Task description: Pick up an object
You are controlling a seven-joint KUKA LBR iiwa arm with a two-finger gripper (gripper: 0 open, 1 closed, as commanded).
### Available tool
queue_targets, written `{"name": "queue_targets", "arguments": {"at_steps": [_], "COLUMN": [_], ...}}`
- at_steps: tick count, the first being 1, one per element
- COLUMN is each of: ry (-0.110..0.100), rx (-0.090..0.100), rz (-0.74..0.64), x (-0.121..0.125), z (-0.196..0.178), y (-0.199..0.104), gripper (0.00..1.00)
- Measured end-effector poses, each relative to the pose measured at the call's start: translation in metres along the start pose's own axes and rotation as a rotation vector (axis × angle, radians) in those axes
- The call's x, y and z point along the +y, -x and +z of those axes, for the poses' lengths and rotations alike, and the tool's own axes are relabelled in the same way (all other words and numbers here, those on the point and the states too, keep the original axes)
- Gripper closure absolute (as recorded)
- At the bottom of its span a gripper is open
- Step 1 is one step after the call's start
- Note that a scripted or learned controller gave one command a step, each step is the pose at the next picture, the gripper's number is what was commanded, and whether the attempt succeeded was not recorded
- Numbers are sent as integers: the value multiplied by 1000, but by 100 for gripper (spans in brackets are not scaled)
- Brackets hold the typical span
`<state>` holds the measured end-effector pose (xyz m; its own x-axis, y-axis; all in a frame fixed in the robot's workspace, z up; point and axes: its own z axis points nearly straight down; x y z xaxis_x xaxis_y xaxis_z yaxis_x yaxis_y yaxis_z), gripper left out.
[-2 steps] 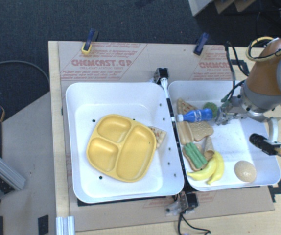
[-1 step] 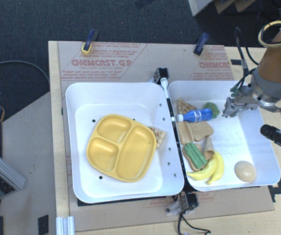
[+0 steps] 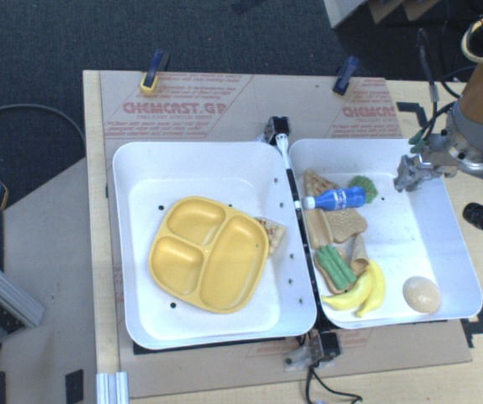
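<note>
The right bin (image 3: 443, 251) holds a blue bottle (image 3: 337, 199) lying on its side, a green broccoli piece (image 3: 363, 185), a slice of bread (image 3: 339, 224), a green ridged item (image 3: 336, 266), a yellow banana (image 3: 364, 293) and a pale round bun (image 3: 421, 294). My gripper (image 3: 411, 175) hangs at the bin's far right rim, to the right of the broccoli, with nothing visibly held.
The left bin (image 3: 136, 293) carries a yellow divided plate (image 3: 209, 252) with a tan piece (image 3: 272, 231) poking out at its right edge. Two clamps (image 3: 151, 72) (image 3: 346, 74) grip the cardboard base at the back. A black divider (image 3: 290, 194) runs between the bins.
</note>
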<state>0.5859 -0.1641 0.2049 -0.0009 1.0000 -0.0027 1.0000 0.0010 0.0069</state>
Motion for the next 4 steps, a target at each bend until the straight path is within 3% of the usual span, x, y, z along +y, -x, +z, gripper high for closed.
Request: {"name": "queue_targets", "arguments": {"at_steps": [1,3,4], "ry": [-1,-11,-11], "rx": [0,5,4], "rz": [0,-2,0], "x": [1,-65,-56], "z": [-22,-22,-12], "y": [0,-84,-96], "gripper": [100,100,100]}}
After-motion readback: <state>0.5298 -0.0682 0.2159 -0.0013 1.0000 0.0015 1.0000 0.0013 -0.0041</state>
